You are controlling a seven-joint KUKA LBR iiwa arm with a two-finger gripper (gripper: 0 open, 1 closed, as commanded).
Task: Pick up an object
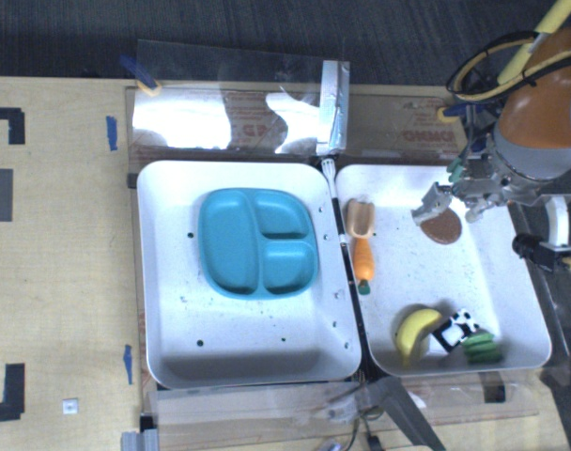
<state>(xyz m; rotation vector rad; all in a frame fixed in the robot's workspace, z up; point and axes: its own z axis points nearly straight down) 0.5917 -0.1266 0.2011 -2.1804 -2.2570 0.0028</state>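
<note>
Tool [452, 198] sits over the upper part of the right bin [525, 294], just above or touching a flat brown disc [443, 228]; whether its two prongs are spread or pressed together cannot be told at this angle, and nothing is visibly pinched between them. Judged position: poised over the disc as the nearest candidate for a pick, approached from the right where the arm enters.

Task items all lie in the right bin. The brown disc is round, low and dull, partly covered by the tool; a flat piece like this likely offers little edge to grip. A small brush with a tan head [360, 217] lies against the bin's left wall, with an orange carrot [362, 261] directly below it, green tip downward. Near the lower rim, a yellow banana [414, 331] curves beside a black-and-white block [457, 329] and a green piece [482, 349], the three touching or nearly so.

Left bin [163, 252] holds a blue divided plate [257, 242], centred, well apart from the tool. Both bins rest on the tabletop [51, 252].
</note>
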